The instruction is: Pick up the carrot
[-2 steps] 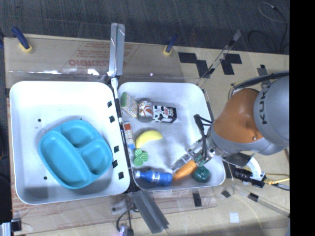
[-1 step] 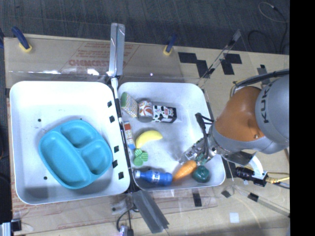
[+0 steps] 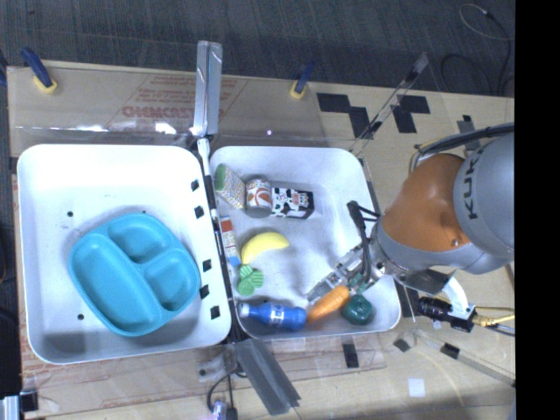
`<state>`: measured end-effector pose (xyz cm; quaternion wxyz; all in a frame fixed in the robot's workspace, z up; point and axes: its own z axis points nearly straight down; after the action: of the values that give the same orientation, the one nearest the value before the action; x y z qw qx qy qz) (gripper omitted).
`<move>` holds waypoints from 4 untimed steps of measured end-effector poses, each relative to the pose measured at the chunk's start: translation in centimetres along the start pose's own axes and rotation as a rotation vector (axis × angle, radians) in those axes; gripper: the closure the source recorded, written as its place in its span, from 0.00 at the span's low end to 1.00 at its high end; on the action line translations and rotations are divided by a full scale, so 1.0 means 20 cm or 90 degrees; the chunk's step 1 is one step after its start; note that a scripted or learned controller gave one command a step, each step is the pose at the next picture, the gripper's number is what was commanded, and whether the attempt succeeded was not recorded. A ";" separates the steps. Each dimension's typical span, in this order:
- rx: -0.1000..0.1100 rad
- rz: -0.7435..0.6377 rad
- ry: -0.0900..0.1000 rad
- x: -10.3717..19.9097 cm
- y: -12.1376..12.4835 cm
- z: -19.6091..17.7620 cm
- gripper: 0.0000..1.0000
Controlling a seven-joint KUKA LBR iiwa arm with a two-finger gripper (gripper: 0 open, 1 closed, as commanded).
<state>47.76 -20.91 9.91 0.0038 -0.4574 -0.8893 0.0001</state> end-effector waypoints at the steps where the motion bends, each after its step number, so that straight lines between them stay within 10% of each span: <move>1: 0.001 -0.003 0.001 0.00 0.00 -0.04 1.00; 2: 0.001 -0.004 0.001 0.00 0.00 -0.04 0.00; 3: -0.001 -0.039 -0.002 0.00 0.00 0.04 0.00; 4: -0.001 -0.042 -0.001 0.00 0.00 0.00 1.00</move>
<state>47.82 -20.88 9.96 0.0030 -0.4276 -0.9040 -0.0001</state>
